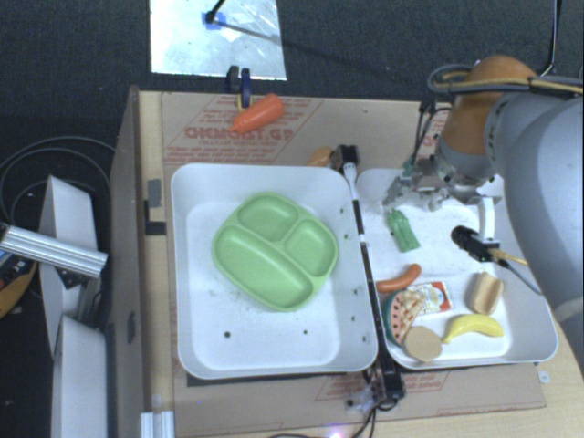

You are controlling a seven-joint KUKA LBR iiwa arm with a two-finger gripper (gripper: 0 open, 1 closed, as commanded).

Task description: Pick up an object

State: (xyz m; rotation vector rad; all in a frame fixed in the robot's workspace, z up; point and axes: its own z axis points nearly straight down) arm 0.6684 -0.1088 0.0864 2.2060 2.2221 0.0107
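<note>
My gripper [415, 192] hangs over the far end of the right bin [538, 336], with the grey arm coming in from the right. Just in front of it, apart from it, a small green bottle-like piece [401, 230] lies on the bin floor. Nearer the front of that bin are a red sausage [399, 278], a pizza slice [408, 304], a round tan cookie [422, 343], a yellow banana [473, 328] and a bread roll [484, 292]. Nothing shows between the gripper's tips.
In the left bin [196, 336] lies a green divided plate [274, 250]. An orange carrot [258, 113] and a small tan object [319, 157] lie on the cardboard behind the bins. A black bar [359, 222] runs between the bins.
</note>
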